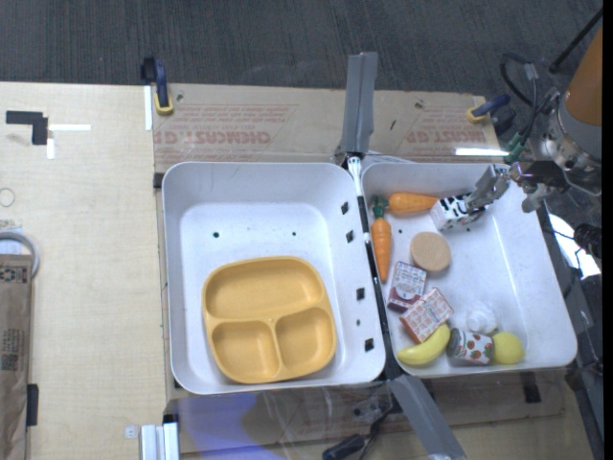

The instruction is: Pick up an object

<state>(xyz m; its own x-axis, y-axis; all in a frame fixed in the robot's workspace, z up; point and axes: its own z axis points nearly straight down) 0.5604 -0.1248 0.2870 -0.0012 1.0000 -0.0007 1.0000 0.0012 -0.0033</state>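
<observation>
The left bin is showing plain white walls and is carrying a mustard-yellow divided tray. The right bin is showing the same white. At its far left two carrots are glowing orange with green tops. Just beside them a small toy is wearing black and white patches. A round disc is showing tan. Two small packets are displaying red and white print. Along the near wall a banana and a lemon are showing yellow.
</observation>
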